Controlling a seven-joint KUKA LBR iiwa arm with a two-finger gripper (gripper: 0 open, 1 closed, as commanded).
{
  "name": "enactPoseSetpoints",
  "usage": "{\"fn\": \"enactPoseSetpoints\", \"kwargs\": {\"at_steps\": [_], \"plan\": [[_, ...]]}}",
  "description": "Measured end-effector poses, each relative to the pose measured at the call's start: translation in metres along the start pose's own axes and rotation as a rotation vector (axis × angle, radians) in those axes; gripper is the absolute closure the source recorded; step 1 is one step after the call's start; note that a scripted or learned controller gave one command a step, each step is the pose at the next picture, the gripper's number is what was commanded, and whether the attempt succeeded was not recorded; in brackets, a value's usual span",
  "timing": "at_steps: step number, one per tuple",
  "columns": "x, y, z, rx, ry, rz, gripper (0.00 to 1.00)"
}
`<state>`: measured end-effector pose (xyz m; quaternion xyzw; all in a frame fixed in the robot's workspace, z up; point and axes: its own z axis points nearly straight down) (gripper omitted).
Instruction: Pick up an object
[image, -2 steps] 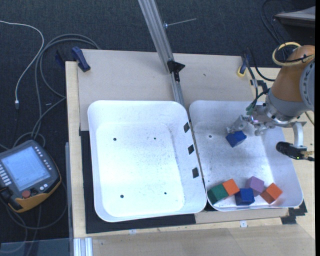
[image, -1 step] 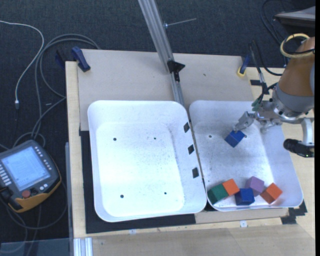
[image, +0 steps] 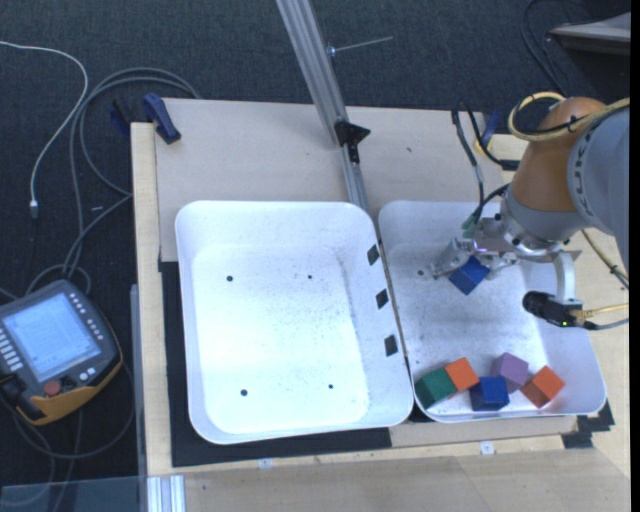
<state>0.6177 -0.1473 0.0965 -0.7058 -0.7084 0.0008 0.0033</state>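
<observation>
Camera view has the jaws (image: 476, 262) clamped on a blue block (image: 468, 275) above the right bin (image: 425, 300), so the pick looks mid-lift, and next comes a steady raise without slipping.

Jaws (image: 470, 262) clamped, arm slanting down

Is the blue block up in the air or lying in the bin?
Up, it seems: the blue block sits tilted under the gripper, apart from the other blocks.
</observation>
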Motion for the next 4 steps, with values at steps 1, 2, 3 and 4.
{"fn": "enactPoseSetpoints", "kwargs": {"at_steps": [1,2,3,4], "plan": [[-0.002,0.001,-0.015,-0.007,-0.001,0.002,1.00],[0.080,-0.002,-0.108,-0.015,-0.001,-0.005,1.00],[0.076,-0.004,-0.114,-0.008,-0.002,0.001,1.00],[0.055,-0.019,-0.146,-0.010,-0.005,0.005,1.00]]}}
